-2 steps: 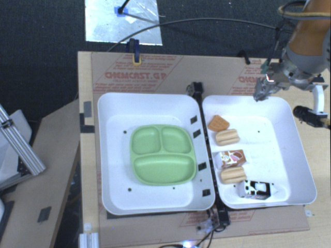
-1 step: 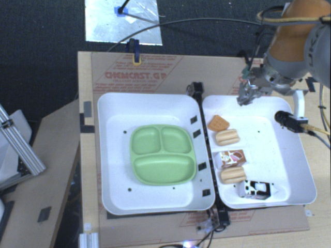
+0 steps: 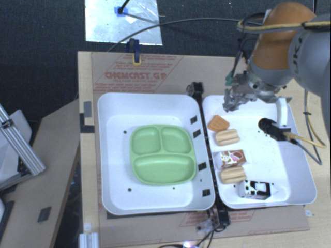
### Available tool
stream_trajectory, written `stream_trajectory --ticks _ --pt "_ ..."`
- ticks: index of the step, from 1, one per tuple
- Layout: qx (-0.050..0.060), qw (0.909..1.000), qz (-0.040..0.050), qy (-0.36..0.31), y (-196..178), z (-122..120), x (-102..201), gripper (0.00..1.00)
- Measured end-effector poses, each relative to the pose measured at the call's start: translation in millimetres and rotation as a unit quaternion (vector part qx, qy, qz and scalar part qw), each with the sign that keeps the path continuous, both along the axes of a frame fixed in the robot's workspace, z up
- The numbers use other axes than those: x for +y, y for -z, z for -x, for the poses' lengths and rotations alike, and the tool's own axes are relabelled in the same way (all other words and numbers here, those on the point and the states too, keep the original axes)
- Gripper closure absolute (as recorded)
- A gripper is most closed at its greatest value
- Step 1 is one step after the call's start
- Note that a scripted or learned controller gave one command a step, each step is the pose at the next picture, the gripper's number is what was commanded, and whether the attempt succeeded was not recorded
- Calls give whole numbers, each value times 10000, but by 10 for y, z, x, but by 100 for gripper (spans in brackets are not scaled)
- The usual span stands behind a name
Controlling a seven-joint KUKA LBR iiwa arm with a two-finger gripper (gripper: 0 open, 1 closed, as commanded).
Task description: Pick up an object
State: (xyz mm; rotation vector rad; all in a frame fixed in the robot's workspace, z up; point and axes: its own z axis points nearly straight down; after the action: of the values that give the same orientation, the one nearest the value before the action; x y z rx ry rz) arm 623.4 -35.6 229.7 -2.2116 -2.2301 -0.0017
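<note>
End effector (image 3: 231,103) hangs over the right bin (image 3: 275,159) — near the orange wedge (image 3: 219,123).

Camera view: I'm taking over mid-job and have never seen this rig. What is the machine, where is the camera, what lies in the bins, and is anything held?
One fixed camera sits above the bench and looks down at a slant. The grey arm with the orange band reaches in from the right. Its gripper hangs over the far end of the right bin, and I see nothing held in it. The left bin holds a green divided plate. Along the right bin's left side lie an orange wedge, a tan roll, a brown-and-white packet, a second roll and a black-and-white box.
</note>
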Motion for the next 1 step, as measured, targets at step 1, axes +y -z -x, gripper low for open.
stream_trajectory --ticks 1 --pt "-3 10000 -3 -7 -87 146 493 100"
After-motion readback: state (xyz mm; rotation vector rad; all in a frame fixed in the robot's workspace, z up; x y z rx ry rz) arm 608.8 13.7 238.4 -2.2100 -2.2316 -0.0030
